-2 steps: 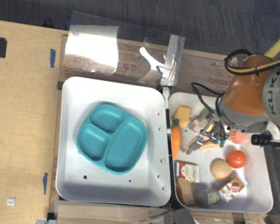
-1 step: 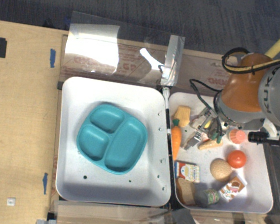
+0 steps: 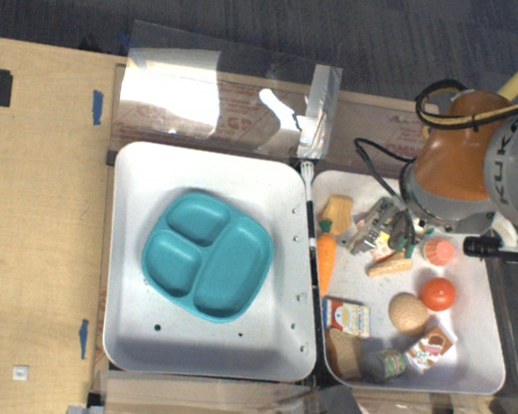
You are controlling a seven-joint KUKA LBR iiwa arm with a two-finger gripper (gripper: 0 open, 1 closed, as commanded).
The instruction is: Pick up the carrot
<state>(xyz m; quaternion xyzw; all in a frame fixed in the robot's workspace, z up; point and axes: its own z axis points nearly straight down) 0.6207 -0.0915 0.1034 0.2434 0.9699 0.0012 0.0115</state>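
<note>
1. Carrot (image 3: 325, 261): orange, tapered, green at its upper end; it is lying lengthwise against the left wall of the right bin (image 3: 495, 322), about midway along that edge, touching nothing that grips it.
2. Gripper (image 3: 384, 229): it is hanging over the upper middle of the right bin, near the carrot but clearly apart from it; whether its claw is apart or together cannot be told, since wrist and cabling are covering the tip.
3. Neighbours in the right bin: a tan block (image 3: 338, 212) is sitting just above the carrot's top, a small red carton (image 3: 346, 316) just below its tip, a red tomato (image 3: 438, 293) and a brown round item (image 3: 407, 312) further toward the right edge.
4. Left bin (image 3: 140, 176): it is carrying a teal divided plate (image 3: 207, 254) near its centre.
5. Risks, as judgement: the carrot is hugging the wall, so a finger is likely landing on the rim or wedging between wall and carrot; a descent slightly off is likely nudging the tan block or carton instead, or rolling the carrot away.
6. Hard to make out: the small cluttered pieces beneath the gripper are blurring together; the items at the bin's lower edge are indistinct.
</note>
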